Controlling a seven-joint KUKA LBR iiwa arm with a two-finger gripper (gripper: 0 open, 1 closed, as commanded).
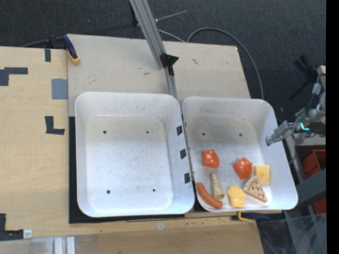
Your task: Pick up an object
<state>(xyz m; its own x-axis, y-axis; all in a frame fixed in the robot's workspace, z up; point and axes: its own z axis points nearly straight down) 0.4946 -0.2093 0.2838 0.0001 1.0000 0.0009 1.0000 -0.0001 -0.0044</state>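
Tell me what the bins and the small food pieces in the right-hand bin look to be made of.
Bins: likely moulded plastic, matte white with rounded rims and dark speckled scuffing. Food pieces, such as the sausage and the cheese wedge: probably toy plastic or rubber, with flat, bright solid colours and simplified shapes. The picture is too coarse to tell hard from soft.

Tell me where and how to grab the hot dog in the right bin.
Grip the hot dog across its narrow middle, coming from above with fingers set crosswise to its diagonal length. It lies flat by the right bin's left wall, so the cone beside it may crowd one finger.
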